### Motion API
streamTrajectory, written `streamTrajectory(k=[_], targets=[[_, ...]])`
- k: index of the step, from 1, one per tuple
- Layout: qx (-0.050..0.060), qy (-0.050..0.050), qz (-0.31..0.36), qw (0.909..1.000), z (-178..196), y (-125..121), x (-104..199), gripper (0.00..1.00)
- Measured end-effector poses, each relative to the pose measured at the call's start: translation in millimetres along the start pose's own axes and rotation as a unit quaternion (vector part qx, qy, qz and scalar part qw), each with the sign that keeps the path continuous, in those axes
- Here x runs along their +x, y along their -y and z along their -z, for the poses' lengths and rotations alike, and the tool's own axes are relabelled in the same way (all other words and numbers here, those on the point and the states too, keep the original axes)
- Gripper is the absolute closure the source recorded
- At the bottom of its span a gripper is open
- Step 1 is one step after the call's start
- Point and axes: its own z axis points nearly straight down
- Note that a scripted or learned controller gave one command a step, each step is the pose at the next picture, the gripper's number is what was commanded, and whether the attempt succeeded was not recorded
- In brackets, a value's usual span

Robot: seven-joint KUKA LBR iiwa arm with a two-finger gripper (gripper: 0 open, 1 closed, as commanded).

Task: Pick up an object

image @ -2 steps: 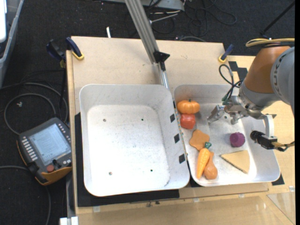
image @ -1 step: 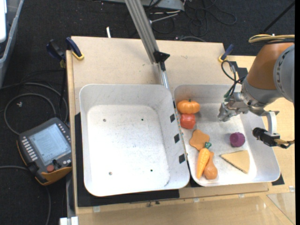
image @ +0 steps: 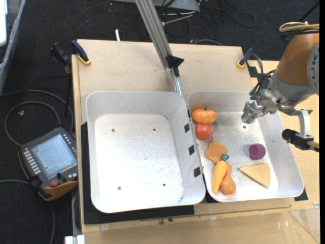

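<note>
gripper (image: 250, 113) fingers unclear above right bin (image: 284, 151).

A teach pendant (image: 49, 161) lies left of the wooden bench (image: 137, 65).

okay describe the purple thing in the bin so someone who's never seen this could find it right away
Look at the right bin, the one holding toy food. Toward its right side, just above the tan wedge, sits a small round purple piece. It is the only purple item there.
</note>
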Motion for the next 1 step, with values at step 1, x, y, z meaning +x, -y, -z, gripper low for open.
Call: streamTrajectory(k=[1], targets=[[0.0, 0.0, 0.0, 1.0, 47.8, 5.2, 4.5, 1.0]])
